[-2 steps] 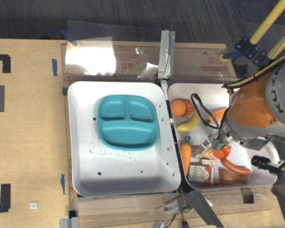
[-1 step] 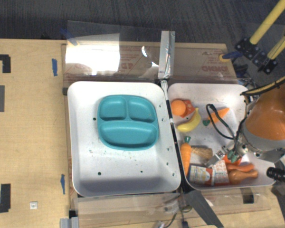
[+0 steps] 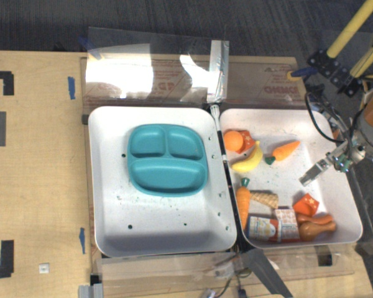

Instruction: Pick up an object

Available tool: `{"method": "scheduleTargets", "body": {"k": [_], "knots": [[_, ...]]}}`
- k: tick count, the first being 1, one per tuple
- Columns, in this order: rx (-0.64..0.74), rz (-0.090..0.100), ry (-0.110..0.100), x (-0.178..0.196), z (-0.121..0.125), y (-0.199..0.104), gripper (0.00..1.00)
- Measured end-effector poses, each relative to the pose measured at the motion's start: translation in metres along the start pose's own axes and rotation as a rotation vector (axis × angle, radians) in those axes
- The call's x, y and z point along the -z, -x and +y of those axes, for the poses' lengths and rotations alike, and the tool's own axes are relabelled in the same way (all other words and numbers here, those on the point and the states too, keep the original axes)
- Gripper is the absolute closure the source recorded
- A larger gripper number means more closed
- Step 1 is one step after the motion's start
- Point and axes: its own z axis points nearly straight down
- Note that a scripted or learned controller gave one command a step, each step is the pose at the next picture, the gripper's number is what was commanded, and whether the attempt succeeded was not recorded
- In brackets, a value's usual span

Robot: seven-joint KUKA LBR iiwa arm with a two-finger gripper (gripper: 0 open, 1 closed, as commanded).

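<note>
Nothing picked yet. Candidate objects all lying in right bin (image 3: 354, 219): orange (image 3: 234, 141), banana (image 3: 249, 159), carrot (image 3: 284, 151), can (image 3: 271, 226), others clustered at near edge. Left bin (image 3: 102, 185) holding only teal divided plate (image 3: 168, 159). Gripper (image 3: 311, 176) hovering over bare patch of right bin, reaching in from right, tilted. Finger state: can't tell, too small and blurred. Nothing visibly held.

Teal sectioned plastic plate (image 3: 168, 159) in glossy white left bin (image 3: 105, 185), speckled with dark dots. White right bin (image 3: 351, 213): orange round fruit (image 3: 234, 141), yellow toy banana (image 3: 250, 159), orange toy carrot (image 3: 286, 149), red-labelled can (image 3: 272, 226).
</note>
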Motion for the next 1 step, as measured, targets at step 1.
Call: {"method": "scheduleTargets", "body": {"k": [1], "knots": [[0.251,-0.002,0.007,-0.1103,-0.0243,-0.0225,0.0]]}}
